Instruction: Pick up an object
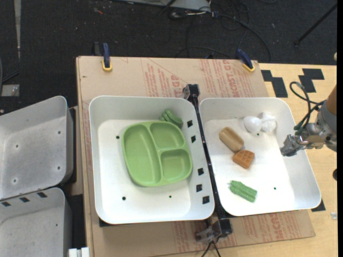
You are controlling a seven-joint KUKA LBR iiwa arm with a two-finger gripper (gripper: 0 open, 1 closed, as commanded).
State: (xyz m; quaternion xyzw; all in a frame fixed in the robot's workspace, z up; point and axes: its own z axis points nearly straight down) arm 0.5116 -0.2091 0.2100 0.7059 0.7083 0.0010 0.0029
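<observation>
Gripper [290,145] sits at the right bin's [305,194] right rim, nothing in it; can't tell its opening. Waffle [243,158] is the nearest pick, just leftward, with bread roll [231,138] beyond. Judgement: centre over waffle, descend straight, avoid roll.

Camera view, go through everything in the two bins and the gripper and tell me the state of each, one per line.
Green divided plastic tray: flat, upright, left bin.
Small green piece: behind the tray, touching its rim.
Tan bread-like block: lying, right bin.
Orange waffle square: lying flat.
White lumpy object: resting near the back wall.
Green ridged piece: lying loose.
Gripper: at the right bin's edge, holding nothing.
</observation>
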